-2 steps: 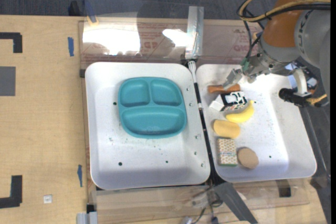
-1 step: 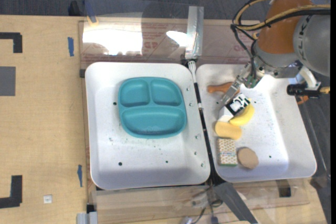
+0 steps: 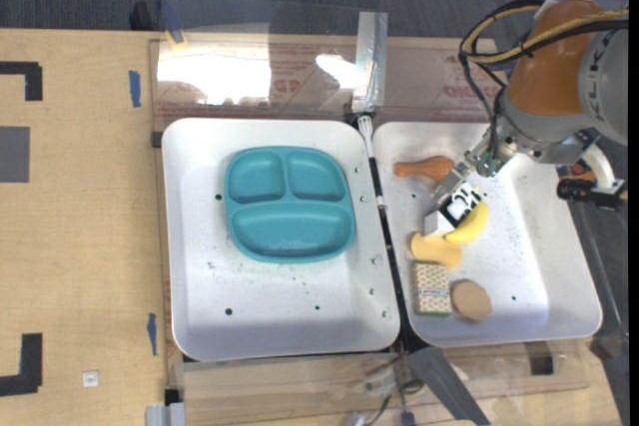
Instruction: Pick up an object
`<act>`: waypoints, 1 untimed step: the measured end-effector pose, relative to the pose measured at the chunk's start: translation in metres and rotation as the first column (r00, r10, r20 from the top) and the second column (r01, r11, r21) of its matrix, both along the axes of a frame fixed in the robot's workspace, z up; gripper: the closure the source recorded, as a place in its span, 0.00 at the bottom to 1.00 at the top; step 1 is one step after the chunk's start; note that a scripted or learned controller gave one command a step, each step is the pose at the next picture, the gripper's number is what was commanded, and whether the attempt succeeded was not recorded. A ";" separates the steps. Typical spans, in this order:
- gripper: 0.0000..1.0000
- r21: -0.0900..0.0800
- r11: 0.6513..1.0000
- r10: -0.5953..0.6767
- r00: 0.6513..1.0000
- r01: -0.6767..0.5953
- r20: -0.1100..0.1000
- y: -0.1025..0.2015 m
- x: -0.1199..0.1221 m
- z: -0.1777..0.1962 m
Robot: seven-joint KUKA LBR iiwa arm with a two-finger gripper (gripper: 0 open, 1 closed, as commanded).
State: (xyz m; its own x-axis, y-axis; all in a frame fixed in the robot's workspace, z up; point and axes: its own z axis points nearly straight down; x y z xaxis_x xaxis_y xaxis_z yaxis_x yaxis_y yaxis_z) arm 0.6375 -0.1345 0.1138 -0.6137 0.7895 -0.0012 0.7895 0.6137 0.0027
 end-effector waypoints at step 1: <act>0.00 -0.004 0.999 -0.034 0.999 0.034 0.013 0.023 -0.071 -0.020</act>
